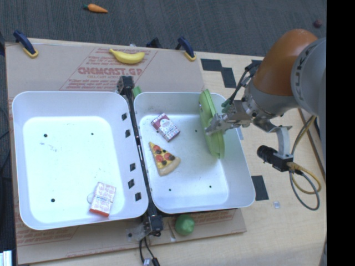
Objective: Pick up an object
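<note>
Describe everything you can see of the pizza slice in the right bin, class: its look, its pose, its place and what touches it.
The pizza slice is a small toy wedge, plastic by its look, with a tan crust along its lower edge and a yellow top dotted with red rounds. It lies flat on the floor of the right bin, near its left wall, its tip pointing up and to the left. A small red and white box lies above it, apart from it. Nothing touches it but the bin floor; the gripper is off to the right.

Robotics lab: clamped cardboard (66, 71) under white bins (22, 148); cabled bench (277, 215)
</note>
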Controlling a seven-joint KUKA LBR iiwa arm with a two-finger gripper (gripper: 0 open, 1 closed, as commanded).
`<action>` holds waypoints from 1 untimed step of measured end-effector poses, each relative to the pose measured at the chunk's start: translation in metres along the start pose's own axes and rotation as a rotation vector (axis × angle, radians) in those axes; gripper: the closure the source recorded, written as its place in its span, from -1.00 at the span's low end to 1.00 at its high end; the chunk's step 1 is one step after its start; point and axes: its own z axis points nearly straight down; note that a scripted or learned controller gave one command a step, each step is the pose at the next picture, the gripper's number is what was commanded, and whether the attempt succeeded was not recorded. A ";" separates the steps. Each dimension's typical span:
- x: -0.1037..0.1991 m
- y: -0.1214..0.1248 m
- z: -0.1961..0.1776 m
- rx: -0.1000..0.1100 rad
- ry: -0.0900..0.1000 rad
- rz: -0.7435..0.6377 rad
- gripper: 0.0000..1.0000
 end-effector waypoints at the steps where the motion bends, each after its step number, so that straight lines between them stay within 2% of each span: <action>1: 0.002 0.003 0.018 -0.002 0.004 0.001 -1.00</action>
